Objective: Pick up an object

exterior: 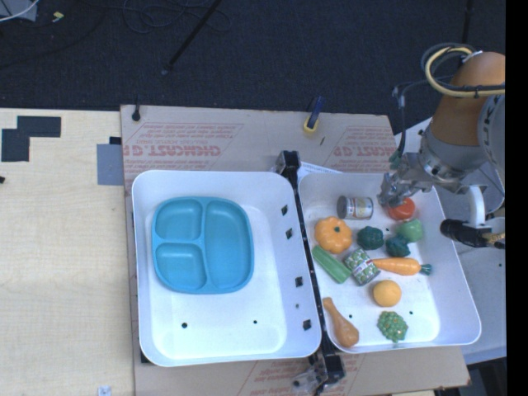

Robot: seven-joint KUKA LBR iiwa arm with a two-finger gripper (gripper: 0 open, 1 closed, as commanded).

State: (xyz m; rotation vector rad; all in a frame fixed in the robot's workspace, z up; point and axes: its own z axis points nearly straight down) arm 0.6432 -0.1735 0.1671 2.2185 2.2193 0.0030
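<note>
- The left bin [157, 337] occupied the centre-left of the frame and held a blue divided plate [202, 245], which lay flat in its upper half.
- The right bin [450, 320] sat directly beside it, the two joined along a black divider [301, 246], and carried all of the toy food.
- At the left of this bin lay an orange pumpkin [334, 234], with a green cucumber [329, 264] just below it and a tan butternut squash [341, 323] near the lower edge.
- A small tin can [355, 208] lay on its side near the bin's upper middle, just left of the gripper.
- In the bin's centre sat a dark green vegetable [370, 238], a patterned packet [360, 266], an orange fruit [386, 293] and a bumpy green piece [393, 326].
- A carrot [398, 266] lay horizontally right of the packet, with two further green pieces [404, 238] above it.
- A red tomato [403, 209] sat at the upper right of the bin, immediately below and to the right of the gripper's tips, touching or nearly touching them.
- The gripper [394, 192] hung low over the bin's upper right part, between the can and the tomato; whether its fingers were parted or closed could not be told, and no object was visibly between them.
- The arm [462, 122] entered from the upper right of the frame.
</note>
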